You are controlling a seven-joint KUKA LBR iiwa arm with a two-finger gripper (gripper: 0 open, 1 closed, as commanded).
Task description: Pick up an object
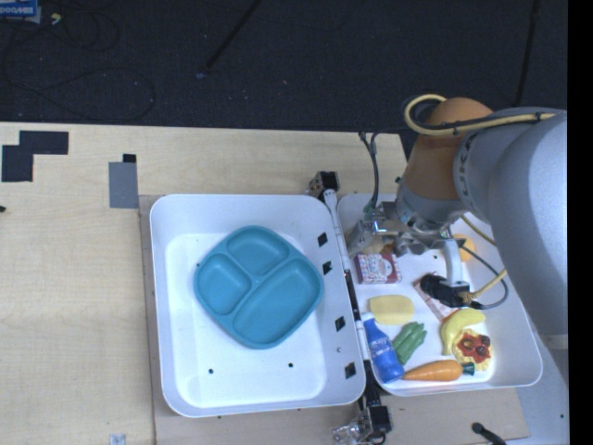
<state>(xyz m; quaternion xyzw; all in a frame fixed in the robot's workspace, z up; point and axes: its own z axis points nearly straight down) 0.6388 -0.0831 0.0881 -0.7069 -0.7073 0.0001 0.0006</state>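
My gripper (400, 239) hangs low over the far end of the right bin (528, 364), under the grey arm with its orange band. Just below it, toward the near side, lies a red and white packet (375, 268). Nearer the front sit a yellow block (391, 308), a blue bottle (382, 349), a green pod (409, 339), an orange carrot (432, 371), a banana (459, 323) and a red and yellow toy (474, 349). No object shows in the gripper.
The left bin (176, 378) holds a blue divided plate (258, 286). A ridge with black clips (339, 276) separates the two bins. The big grey arm body covers the right bin's far right side.
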